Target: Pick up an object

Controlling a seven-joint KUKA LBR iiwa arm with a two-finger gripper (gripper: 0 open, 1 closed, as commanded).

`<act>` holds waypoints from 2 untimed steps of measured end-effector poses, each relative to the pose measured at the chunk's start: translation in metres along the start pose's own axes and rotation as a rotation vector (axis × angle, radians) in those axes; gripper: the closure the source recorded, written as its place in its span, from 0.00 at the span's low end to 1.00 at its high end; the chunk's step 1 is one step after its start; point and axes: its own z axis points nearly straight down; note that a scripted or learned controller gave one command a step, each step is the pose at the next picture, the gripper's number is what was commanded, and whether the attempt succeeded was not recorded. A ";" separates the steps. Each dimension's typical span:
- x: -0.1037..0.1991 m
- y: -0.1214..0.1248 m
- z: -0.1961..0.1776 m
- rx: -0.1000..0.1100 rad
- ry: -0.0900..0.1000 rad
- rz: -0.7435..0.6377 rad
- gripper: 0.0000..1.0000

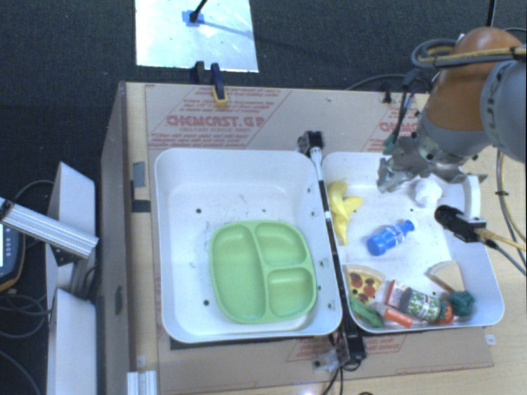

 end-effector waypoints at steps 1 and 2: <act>0.000 0.000 0.000 0.000 0.000 0.000 0.00; -0.035 -0.052 0.092 0.007 -0.001 0.008 0.00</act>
